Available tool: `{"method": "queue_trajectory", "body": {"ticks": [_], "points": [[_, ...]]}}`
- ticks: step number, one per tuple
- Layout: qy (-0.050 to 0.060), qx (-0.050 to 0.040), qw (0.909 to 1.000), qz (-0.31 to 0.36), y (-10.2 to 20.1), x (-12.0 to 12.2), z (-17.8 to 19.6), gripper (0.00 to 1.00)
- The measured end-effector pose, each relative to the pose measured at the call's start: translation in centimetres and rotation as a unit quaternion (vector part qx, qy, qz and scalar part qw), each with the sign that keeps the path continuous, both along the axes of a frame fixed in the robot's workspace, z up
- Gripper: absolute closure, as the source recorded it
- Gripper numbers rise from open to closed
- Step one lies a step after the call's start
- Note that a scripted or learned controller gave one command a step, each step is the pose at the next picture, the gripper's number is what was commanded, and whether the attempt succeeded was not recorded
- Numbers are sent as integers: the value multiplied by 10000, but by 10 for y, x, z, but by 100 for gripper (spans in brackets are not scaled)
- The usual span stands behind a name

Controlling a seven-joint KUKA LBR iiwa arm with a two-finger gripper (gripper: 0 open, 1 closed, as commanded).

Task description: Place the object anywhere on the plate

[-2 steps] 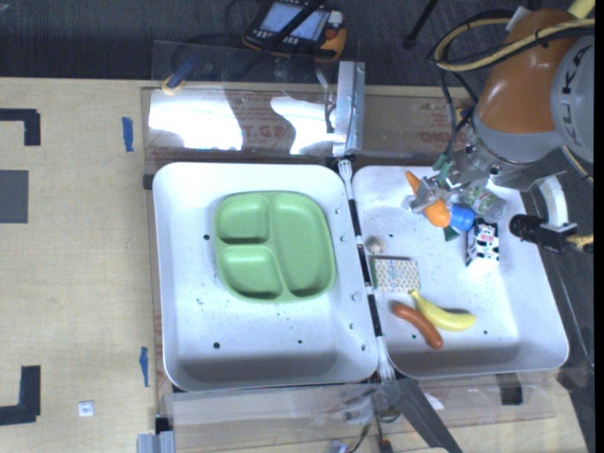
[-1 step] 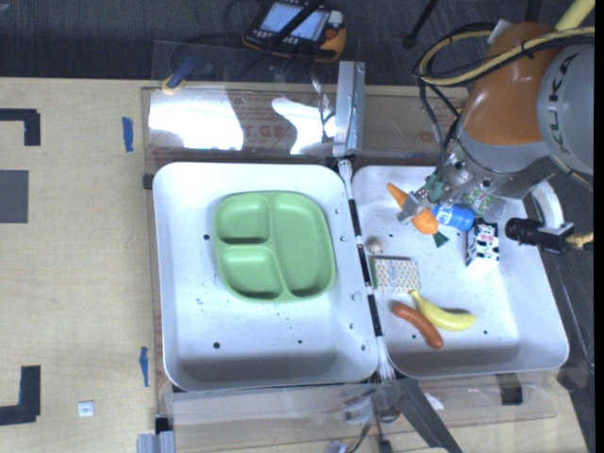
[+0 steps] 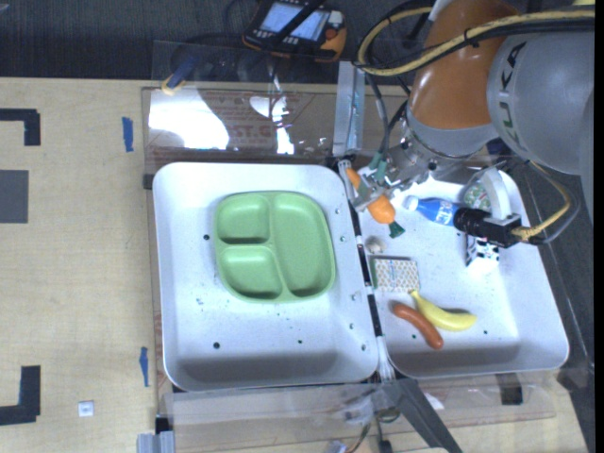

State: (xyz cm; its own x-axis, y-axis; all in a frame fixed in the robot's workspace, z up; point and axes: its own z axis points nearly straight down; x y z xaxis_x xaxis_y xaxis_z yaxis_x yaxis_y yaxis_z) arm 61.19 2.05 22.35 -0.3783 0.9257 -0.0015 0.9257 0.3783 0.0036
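Jaws (image 3: 377, 185) state unreadable; carrot (image 3: 380, 209) below, at the plate's (image 3: 275, 244) 3 o'clock. Watch it: wall-hugging carrot may slip your grasp.

The grey KUKA arm with an orange band (image 3: 453, 36) reaches in from the right, its two-finger gripper (image 3: 370, 189) lowered at the right white bin's (image 3: 528, 328) upper-left corner.

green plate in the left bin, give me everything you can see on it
The green plate is a pale green, rounded-square dish, matte like plastic, split by raised ridges into three compartments: two smaller ones stacked on its left, one larger on its right. It lies flat and upright on the floor of the left bin, toward the bin's upper middle, apart from the walls. Nothing sits in any compartment, and only the bin floor touches it.
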Motion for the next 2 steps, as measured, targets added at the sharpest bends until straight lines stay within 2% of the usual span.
{"method": "queue_trajectory", "body": {"ticks": [1, 2], "points": [[25, 1, 9975, 709, 51, 9, -36, 100], [23, 2, 9975, 708, 50, 9, -36, 0]]}}
